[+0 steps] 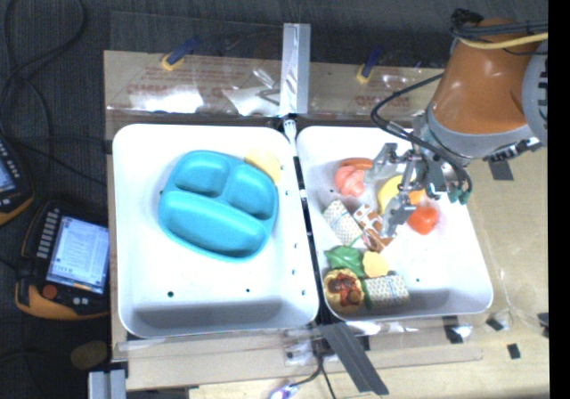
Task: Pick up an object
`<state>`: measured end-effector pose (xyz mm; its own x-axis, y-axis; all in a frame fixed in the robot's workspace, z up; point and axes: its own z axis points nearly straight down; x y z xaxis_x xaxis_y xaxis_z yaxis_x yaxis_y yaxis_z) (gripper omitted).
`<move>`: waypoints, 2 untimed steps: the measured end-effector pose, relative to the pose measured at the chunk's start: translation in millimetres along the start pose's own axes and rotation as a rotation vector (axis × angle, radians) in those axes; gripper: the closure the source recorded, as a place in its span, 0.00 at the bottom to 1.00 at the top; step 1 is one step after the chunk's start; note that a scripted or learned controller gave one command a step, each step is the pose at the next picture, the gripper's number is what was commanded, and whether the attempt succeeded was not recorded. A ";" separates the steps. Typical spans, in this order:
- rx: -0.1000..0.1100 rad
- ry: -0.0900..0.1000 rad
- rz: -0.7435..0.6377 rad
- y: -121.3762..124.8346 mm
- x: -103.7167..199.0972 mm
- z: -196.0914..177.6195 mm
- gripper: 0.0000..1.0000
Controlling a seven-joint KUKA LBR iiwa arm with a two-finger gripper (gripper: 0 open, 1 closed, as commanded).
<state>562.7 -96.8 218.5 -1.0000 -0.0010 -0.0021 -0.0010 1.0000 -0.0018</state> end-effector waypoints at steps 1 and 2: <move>0.001 -0.001 0.300 -42.4 -87.7 69.0 0.00; 0.000 -0.002 0.186 4.2 -82.3 33.8 0.00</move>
<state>645.1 -92.6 184.9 -0.9829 0.1842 -0.0040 0.1842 0.9829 -0.0016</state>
